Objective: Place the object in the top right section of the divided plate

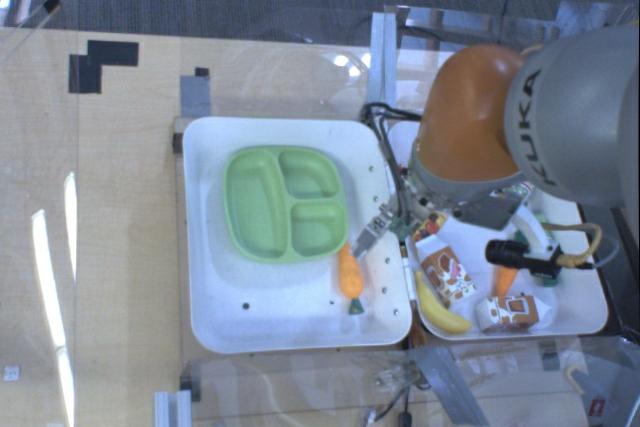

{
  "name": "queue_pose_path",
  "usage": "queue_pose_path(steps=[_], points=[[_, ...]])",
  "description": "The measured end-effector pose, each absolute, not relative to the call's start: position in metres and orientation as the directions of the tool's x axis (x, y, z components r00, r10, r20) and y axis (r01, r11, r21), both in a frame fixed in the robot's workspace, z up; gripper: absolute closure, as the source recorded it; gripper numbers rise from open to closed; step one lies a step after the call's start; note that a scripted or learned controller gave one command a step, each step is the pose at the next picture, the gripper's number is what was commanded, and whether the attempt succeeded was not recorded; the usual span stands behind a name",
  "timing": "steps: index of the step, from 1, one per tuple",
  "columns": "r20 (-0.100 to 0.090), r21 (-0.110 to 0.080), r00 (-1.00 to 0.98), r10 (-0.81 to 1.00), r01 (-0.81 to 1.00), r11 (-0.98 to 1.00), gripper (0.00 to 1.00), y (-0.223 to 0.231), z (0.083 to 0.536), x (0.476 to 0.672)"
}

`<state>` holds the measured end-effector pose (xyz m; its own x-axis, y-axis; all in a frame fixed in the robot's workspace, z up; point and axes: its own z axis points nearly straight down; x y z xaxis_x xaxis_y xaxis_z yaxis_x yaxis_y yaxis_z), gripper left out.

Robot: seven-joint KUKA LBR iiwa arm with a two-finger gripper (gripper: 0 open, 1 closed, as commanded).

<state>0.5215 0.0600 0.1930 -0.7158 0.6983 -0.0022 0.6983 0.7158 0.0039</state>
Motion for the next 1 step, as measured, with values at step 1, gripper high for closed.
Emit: queue_pose_path(steps=[1], points=[[-0.002, 0.004, -0.716, 0.698, 0.698, 0.716, 0.0, 0.06, 0.193, 0.5215]])
